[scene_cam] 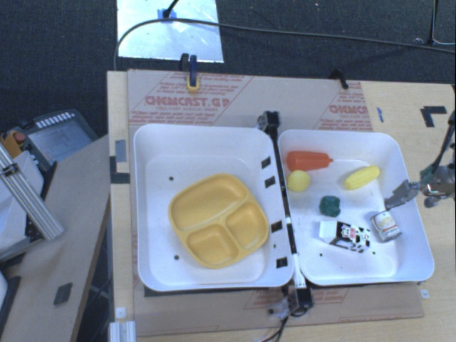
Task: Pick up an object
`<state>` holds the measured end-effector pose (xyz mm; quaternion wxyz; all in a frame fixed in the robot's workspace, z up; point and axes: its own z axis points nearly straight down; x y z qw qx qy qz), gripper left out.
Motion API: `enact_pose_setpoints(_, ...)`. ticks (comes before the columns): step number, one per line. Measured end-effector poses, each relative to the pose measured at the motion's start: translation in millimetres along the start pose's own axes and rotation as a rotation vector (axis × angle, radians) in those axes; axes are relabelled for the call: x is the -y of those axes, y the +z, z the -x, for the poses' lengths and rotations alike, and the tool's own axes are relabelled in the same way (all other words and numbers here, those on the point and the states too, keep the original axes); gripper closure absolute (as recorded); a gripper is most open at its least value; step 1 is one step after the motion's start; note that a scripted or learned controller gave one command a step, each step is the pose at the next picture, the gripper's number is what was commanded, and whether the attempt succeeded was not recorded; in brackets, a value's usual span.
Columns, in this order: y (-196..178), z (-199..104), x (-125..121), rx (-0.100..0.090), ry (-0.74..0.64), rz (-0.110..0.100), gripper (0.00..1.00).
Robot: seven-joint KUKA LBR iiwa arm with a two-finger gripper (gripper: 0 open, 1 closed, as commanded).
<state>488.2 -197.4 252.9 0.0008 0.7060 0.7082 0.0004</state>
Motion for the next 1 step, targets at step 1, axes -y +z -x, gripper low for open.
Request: enact_pose_setpoints(1, 61.6, 4.3, -1.4, -0.002, 0.002, -0.005, 0.00)
